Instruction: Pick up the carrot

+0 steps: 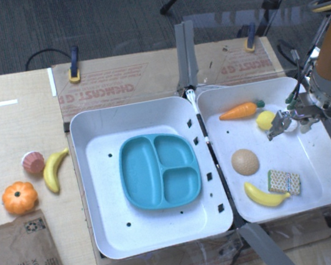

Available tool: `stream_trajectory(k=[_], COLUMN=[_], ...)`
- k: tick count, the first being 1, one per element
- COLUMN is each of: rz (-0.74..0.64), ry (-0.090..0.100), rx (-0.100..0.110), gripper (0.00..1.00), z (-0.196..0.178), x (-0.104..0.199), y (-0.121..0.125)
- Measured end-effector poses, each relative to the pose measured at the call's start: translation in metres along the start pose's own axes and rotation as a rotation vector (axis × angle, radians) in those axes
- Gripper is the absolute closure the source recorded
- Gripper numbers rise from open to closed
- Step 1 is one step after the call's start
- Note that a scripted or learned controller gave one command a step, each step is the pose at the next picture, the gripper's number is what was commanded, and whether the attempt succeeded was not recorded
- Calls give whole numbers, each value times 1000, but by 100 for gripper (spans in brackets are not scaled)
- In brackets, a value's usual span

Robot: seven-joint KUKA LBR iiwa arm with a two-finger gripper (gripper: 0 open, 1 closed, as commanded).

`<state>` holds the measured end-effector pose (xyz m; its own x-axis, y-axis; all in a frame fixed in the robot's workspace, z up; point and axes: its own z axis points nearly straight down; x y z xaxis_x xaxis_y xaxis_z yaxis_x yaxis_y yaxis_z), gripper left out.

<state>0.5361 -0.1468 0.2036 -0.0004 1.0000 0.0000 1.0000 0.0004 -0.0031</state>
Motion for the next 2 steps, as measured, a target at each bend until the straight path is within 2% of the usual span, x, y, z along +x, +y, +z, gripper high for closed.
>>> stream_trajectory(k=[1,2], rz=[-42,-222], ry=[-1,-2], rx=[-2,-5], gripper=[0,0], z=[-1,108], x=[-7,-37], y=[61,118])
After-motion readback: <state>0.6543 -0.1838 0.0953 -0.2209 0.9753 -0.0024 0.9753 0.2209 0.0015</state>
